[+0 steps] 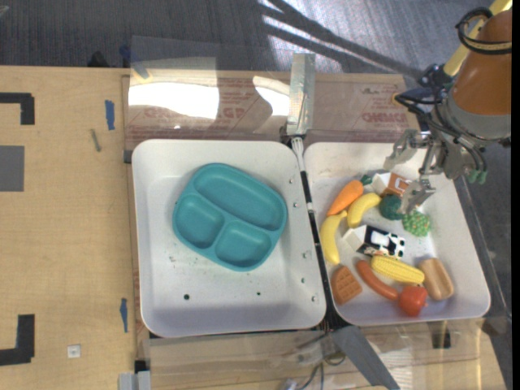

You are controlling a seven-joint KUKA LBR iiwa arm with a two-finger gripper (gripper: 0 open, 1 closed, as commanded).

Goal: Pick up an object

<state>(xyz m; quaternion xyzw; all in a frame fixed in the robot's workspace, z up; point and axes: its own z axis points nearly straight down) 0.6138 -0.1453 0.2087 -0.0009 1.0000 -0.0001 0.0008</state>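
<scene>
The right bin (475, 242) holds a pile of toy food: a carrot (348, 195), a banana (331, 236), a broccoli floret (417, 223), a corn cob (397, 270), a sausage (377, 279), a red tomato (412, 300), a bread roll (438, 279), a waffle piece (345, 283) and a black-and-white piece (383, 239). My gripper (413, 171) hangs over the bin's far side, above a small orange-and-white piece (396, 184). Its fingers stand open with nothing between them.
The left bin (154, 299) bears a teal divided plate (231, 215). A metal divider post (301, 96) stands at the back between the bins. Bare wooden bench (57, 218) lies to the left.
</scene>
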